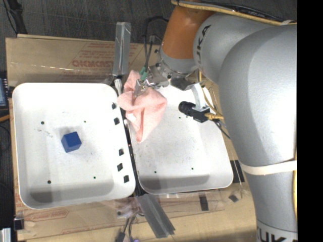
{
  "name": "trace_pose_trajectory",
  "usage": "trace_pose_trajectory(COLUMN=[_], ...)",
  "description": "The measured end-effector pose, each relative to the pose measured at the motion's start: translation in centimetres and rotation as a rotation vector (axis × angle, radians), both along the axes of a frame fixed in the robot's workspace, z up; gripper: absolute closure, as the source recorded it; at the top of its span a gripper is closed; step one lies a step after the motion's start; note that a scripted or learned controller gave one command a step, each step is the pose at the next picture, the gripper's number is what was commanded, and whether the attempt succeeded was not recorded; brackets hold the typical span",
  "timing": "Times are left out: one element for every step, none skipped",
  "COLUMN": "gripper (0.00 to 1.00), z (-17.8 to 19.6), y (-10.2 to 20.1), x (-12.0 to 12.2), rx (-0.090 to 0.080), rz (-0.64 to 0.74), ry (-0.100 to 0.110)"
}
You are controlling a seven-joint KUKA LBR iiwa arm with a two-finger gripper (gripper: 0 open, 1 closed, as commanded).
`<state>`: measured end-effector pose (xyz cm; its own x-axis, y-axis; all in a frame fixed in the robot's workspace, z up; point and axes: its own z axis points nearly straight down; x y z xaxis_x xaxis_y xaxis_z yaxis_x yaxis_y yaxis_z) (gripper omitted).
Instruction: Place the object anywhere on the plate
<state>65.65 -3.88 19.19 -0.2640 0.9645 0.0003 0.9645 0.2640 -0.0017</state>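
The gripper [147,84] pinches the pink cloth [144,107] at its top, above the right bin [202,155]. Being soft, light and limp, the cloth drapes and would sag wherever it's gripped. A bunched fold looks the surest hold.

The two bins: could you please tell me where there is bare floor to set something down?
The left bin is bare all around the blue cube. The right bin is bare along its near half, below the pink cloth. Its far part is crowded by the cloth hanging at the hand and the arm.
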Motion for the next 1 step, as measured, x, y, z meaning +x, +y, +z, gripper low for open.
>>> trace_pose_trajectory(gripper=[1.0], z=[3.95], y=[0.05], x=[0.01], rx=[0.0], rz=[0.006], ry=[0.001])
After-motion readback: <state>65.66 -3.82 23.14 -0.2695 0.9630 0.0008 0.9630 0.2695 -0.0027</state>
